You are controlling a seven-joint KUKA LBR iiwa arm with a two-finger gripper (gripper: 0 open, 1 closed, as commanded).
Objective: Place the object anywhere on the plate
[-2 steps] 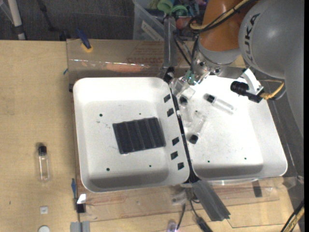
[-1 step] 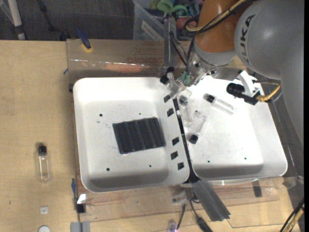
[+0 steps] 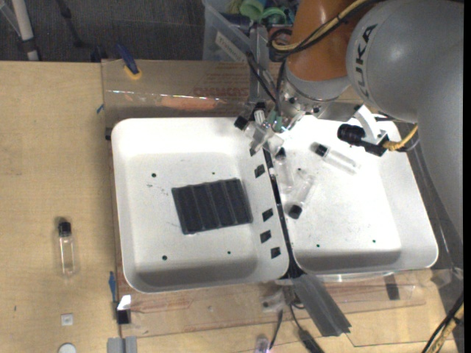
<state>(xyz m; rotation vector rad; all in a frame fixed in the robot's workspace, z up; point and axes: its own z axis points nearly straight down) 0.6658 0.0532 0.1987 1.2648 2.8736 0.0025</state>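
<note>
A black ribbed plate [image 3: 212,205] lies flat in the middle of the left bin [image 3: 140,149]. Two clear vials with black caps lie in the right bin [image 3: 368,219]: one [image 3: 333,156] near its back, the other [image 3: 299,187] close to the divider, cap toward the front. My gripper [image 3: 268,134] hangs over the back end of the divider between the bins, up and to the right of the plate and just left of both vials. What it carries, if anything, is too small and cluttered to make out.
The grey arm with its orange band [image 3: 324,28] fills the upper right, over the back of the right bin. A clear box of coloured items [image 3: 246,6] stands behind the bins. Another vial [image 3: 66,247] lies on the wooden bench at the left.
</note>
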